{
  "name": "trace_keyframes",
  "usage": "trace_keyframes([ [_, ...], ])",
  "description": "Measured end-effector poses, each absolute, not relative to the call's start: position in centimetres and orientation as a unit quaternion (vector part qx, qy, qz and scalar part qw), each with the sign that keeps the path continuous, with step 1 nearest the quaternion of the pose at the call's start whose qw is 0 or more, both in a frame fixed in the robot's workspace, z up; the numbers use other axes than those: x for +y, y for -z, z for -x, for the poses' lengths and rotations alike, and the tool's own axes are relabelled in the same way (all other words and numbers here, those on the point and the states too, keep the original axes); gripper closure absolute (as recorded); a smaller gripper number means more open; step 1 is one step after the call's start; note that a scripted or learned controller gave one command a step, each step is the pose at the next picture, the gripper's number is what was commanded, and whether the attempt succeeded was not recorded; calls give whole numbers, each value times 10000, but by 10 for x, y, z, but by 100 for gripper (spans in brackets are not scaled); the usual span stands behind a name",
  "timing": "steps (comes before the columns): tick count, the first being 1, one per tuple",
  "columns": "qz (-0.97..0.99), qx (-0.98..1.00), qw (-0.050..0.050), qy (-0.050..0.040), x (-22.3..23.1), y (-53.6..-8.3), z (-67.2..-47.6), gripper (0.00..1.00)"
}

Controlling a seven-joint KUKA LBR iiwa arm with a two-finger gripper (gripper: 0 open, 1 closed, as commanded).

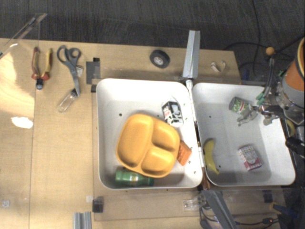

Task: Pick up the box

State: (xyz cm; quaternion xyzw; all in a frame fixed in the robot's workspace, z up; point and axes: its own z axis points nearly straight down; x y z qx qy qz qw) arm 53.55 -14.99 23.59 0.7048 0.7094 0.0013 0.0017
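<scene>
Two bins, gripper low over the right one

Camera view: two white bins sit side by side on the bench. Taking the yellow divided tray (pixel 147 149) in the left bin (pixel 107 128) as the landmark, a green bottle (pixel 133 178) lies just below its lower edge, an orange packet (pixel 184 153) touches its right side, and a black-and-white packet (pixel 172 112) lies just above its upper right. Well to the tray's right, across the divider, a banana (pixel 210 156) lies against the left wall of the right bin (pixel 281 175). Farther right lies the box (pixel 249 157), small, pink and white, flat on the bin floor. The gripper (pixel 255 113) hangs above and apart from the box, near a green can (pixel 237 103); how wide its jaws stand cannot be told, and nothing visible sits in them.
</scene>
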Motion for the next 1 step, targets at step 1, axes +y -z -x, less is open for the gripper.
trace_keyframes([
  [1, -6777, 7353, 18, -11, -180, -100, -488, 0],
])
